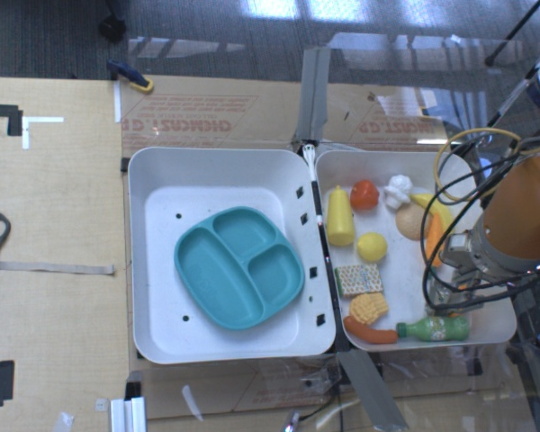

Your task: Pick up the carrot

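Observation:
The carrot [435, 230] is a bright orange piece lying near the right side of the right bin [405, 162], partly behind black cables. The arm's grey wrist, with its orange band, hangs over the bin's right edge. The gripper [448, 261] sits low, just right of and below the carrot. The wrist and the cables cover its lower part. I cannot see whether it touches the carrot.
The right bin also holds a yellow bottle [339, 216], a red tomato [364, 194], a white piece [398, 189], a lemon [372, 247], a cracker [358, 280], corn [368, 309], a reddish sausage [371, 333] and a green bottle [436, 329]. A teal divided plate [240, 266] lies in the left bin [153, 178].

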### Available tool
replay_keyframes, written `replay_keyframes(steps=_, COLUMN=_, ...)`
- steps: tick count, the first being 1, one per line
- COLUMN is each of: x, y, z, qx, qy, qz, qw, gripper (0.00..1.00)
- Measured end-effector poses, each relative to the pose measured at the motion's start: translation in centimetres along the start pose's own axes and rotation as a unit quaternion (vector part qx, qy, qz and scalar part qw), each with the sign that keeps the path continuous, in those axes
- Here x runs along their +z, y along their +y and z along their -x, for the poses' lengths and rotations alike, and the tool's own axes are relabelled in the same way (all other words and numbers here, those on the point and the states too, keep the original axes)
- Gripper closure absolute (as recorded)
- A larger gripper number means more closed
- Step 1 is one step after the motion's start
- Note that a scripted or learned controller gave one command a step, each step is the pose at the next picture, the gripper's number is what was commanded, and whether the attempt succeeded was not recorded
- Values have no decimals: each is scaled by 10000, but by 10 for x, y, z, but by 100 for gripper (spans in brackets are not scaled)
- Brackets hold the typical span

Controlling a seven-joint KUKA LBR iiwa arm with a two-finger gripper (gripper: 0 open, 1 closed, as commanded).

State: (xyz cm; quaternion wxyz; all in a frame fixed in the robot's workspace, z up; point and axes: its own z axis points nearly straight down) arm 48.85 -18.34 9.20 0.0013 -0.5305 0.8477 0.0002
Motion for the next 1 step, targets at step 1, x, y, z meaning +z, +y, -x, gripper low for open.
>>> replay_keyframes(steps=1, x=-10, y=-2, z=2, qx=22, qy=-17, qz=-21, qw=10000, gripper=100)
